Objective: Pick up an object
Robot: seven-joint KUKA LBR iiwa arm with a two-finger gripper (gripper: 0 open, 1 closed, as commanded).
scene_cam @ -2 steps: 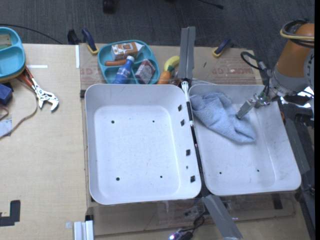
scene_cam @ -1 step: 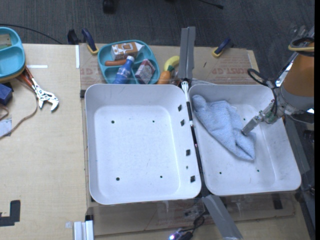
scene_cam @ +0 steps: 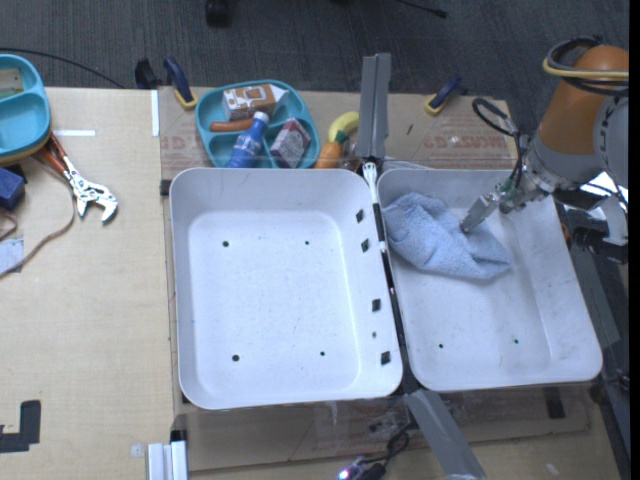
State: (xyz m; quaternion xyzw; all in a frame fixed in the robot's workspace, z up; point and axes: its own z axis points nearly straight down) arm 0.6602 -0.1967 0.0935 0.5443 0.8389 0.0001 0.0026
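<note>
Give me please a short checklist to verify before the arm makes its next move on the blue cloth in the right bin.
1. Target present: the blue cloth lies crumpled in the right bin, toward its far left corner. Ok.
2. Gripper position: the gripper is low at the cloth's right edge. Ok.
3. Jaws open or shut: cannot tell.
4. Cloth held between the jaws: cannot tell; contact is too small to see.
5. Obstacles near the cloth: nothing else lies in the right bin. Ok.
6. Clearance from the divider post: the gripper is apart from it, on the cloth's other side. Ok.
</note>
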